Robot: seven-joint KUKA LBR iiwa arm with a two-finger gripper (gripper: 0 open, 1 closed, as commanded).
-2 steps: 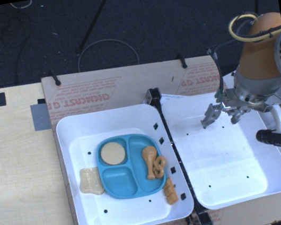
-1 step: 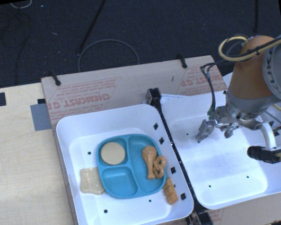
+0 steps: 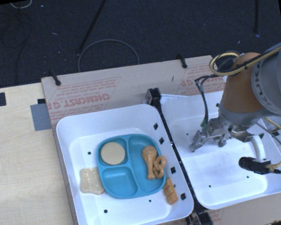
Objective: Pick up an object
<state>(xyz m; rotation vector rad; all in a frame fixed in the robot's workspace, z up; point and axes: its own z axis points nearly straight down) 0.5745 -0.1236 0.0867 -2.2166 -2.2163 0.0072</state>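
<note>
Two shallow white plastic bins sit side by side on the pale wooden surface, and every candidate for the pick lies in the left bin. A blue sectioned plastic tray rests in its middle, carrying a round tan disc like a biscuit in its far compartment and a twisted brown pretzel-shaped piece in the compartment nearest the divider. A pale beige lumpy slab lies just beside the tray toward the bin's left wall, and a small orange-brown chunk lies by the tray's near right corner, close to the divider.

The grey arm with its orange band hangs over the right bin, with the metal pincer low near that bin's far left part. Nothing is seen between its fingers, so the pick looks not yet done; the reach across to the left bin, the closing and the lift all appear to remain.

The wrist and cables cover much of the pincer, so whether it stands apart or together cannot be told.
</note>
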